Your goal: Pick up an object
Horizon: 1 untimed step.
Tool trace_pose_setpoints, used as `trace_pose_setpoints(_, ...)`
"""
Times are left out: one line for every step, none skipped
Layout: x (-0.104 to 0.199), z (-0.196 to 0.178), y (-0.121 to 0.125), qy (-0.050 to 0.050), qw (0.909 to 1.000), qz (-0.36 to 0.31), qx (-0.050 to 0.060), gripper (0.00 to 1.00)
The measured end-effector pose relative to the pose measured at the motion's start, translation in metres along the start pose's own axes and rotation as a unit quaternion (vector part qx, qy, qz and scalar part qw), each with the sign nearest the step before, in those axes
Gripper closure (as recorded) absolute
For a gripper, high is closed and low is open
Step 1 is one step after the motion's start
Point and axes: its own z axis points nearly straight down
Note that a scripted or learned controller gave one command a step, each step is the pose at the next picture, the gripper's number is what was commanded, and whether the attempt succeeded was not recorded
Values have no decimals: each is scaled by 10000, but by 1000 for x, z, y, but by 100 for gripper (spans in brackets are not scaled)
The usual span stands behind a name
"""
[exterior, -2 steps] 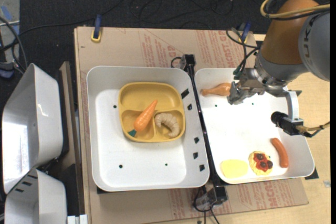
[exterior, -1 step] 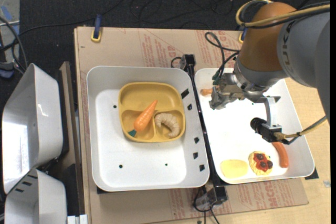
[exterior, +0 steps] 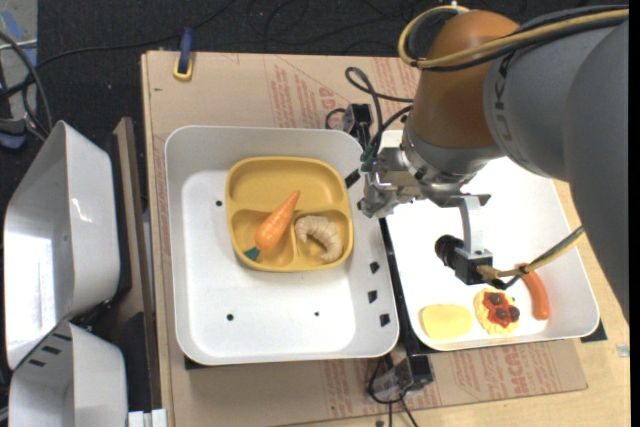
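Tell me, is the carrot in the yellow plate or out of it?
In. The carrot lies slanted inside the yellow plate in the left bin, crossing a divider, beside a pale shrimp.

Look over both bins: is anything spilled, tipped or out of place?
Nothing stands out. The carrot and shrimp lie inside the yellow plate, which sits flat in the left bin.

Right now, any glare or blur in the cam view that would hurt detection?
Camera view: the right bin floor is blown out near the arm, edges washed. The yellow plate, carrot and shrimp are evenly lit and sharp. The arm's near bulk looks soft and shades the bins' seam.
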Motion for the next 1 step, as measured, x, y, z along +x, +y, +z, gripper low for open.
trace_pose_setpoints(56, -19, -16, -1, 10000, -1, -11, 100)
